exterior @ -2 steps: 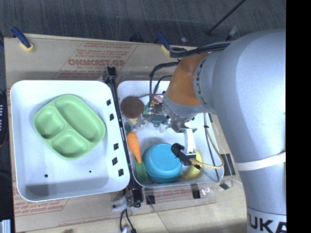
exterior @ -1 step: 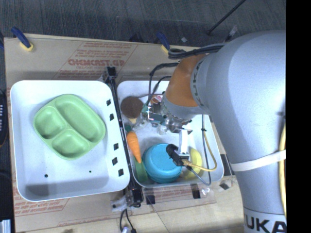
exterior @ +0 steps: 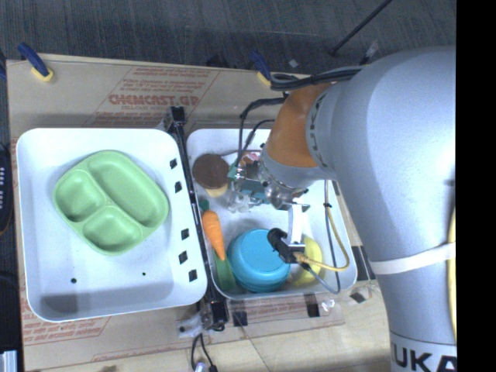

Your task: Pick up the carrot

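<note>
The big grey arm (exterior: 395, 177) fills the right of my frame, nearest the lens, its orange band (exterior: 293, 134) leading down to the gripper (exterior: 249, 183) over the upper middle of the right bin (exterior: 203, 142), beside a brown disc-shaped item (exterior: 209, 169). The carrot (exterior: 213, 233) lies against that bin's left wall, lower centre of the frame, just left of a blue bowl (exterior: 258, 260); I judge it a light, stiff, smooth toy, best pinched across its thick orange middle. I cannot tell how far the gripper is spread, and I see nothing held in it.
</note>
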Action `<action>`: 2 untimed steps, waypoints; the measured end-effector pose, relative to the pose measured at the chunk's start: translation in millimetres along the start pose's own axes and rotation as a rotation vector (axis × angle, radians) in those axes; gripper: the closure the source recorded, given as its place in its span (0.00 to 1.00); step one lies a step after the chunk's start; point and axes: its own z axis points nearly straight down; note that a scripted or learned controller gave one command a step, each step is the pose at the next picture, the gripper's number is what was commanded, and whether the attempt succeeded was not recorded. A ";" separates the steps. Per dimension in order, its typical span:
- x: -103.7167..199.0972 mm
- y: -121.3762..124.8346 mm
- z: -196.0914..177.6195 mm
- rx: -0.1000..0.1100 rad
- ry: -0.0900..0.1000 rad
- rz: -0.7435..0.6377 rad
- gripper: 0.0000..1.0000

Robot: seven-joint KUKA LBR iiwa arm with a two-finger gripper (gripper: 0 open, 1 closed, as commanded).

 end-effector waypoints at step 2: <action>130.2 -30.3 -129.8 -0.014 0.002 0.484 1.00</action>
